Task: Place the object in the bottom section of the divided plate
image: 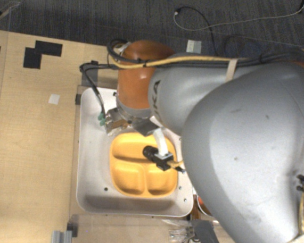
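At far left, the pale wooden bench bears black angular flat markings and a small white square label. Right of these, the shallow white rectangular bin holds the yellow plastic divided plate, which lies flat near the bin's middle, one wide section uppermost and two smaller sections along its lower edge. Over the plate's upper rim hangs the two-finger gripper, below the orange band of the grey arm. Whether the claw is apart or together cannot be told. At the arm's lower edge, just right of the bin's corner, a small orange-brown patch is too hidden to identify.
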You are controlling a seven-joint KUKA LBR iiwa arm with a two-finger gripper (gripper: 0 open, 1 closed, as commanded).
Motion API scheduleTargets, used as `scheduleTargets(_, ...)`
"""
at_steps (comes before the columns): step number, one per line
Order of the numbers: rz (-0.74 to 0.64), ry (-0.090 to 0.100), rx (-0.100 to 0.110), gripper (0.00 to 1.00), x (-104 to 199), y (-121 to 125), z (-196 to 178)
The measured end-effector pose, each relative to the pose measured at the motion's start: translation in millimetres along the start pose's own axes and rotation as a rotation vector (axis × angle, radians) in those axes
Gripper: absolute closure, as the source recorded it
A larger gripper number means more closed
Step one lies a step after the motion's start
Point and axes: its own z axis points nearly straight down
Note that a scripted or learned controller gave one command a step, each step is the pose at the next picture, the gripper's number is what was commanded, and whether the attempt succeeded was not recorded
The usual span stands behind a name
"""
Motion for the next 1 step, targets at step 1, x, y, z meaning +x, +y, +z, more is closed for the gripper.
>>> scheduleTargets(1, 0.139, -0.003, 0.010, 1.00, -31.7, 60.1, -110.1)
